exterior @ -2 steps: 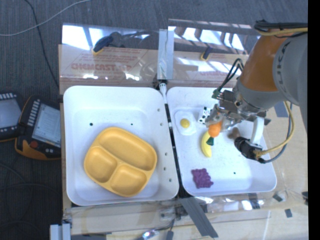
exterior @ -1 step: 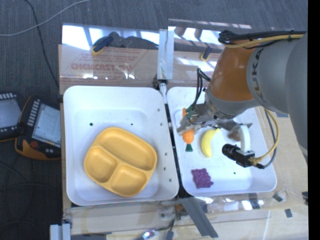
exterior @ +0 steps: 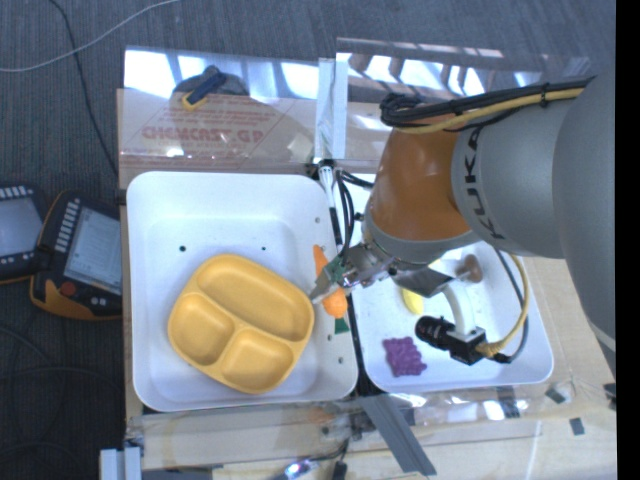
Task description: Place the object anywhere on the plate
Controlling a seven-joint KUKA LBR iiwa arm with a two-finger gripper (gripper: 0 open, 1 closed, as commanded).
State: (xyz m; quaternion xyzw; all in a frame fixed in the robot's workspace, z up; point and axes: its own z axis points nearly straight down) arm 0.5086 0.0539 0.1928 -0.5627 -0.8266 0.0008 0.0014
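A yellow plate (exterior: pixel 242 320) with three compartments lies in the left white bin (exterior: pixel 180 218). My gripper (exterior: pixel 331 284) hangs over the wall between the two bins, just off the plate's right rim. An orange toy carrot (exterior: pixel 334 305) with a green end sits across the fingertips, with orange showing both above and below them. The fingers look shut on it. The wrist hides how far the carrot runs under the gripper.
The right bin (exterior: pixel 520 368) holds a purple grape bunch (exterior: pixel 402 356), a yellow piece (exterior: pixel 412 298) and a small brown item (exterior: pixel 468 266). A black connector with a yellow cable (exterior: pixel 450 336) hangs from the arm. A teach pendant (exterior: pixel 75 258) lies left of the bins.
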